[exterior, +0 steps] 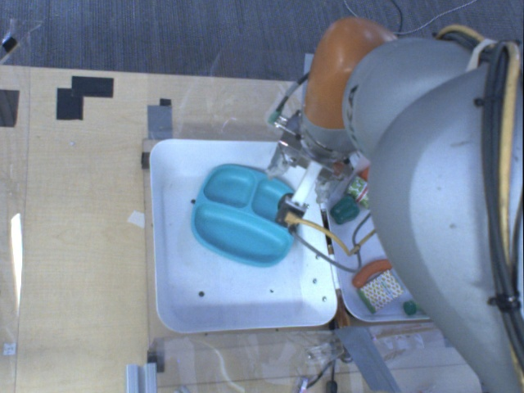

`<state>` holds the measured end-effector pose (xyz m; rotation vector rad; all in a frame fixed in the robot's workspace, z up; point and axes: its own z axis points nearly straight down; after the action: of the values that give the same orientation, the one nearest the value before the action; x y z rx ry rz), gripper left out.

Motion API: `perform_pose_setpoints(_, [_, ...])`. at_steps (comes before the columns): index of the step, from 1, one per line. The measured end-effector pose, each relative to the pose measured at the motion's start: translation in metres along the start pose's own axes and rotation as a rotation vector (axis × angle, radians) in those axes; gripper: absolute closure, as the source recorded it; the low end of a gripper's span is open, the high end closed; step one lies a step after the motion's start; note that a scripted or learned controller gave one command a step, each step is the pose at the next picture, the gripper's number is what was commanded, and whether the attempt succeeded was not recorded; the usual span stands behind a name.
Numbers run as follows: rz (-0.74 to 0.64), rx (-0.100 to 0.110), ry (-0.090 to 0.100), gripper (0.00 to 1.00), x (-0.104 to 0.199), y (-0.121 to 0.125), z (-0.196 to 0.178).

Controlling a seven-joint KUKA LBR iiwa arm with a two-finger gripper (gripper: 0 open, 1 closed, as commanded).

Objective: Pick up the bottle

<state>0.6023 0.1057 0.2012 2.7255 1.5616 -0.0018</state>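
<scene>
A small item with a dark green end (pixel 344 210) and a printed label lies in the right bin (pixel 354 300), close under the wrist; it looks like the bottle, though the arm hides most of it. My gripper (pixel 281 155) hangs over the far right corner of the left bin (pixel 176 285), above the edge of a blue divided plate (pixel 243 214). Nothing shows between its tips.
The blue plate fills the middle of the left bin, with bare white floor to its left and in front. In the right bin's front lie an orange-topped, patterned object (pixel 377 285) and a small green piece (pixel 409 308). The grey arm covers the rest of that bin.
</scene>
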Motion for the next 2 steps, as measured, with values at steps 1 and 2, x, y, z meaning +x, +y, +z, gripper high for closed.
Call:
perform_pose_setpoints(1, [-0.083,0.001,0.0,0.0,0.079,-0.053,0.041])
perform_pose_setpoints(2, [0.013,0.0,0.001,0.0,0.118,-0.019,0.1])
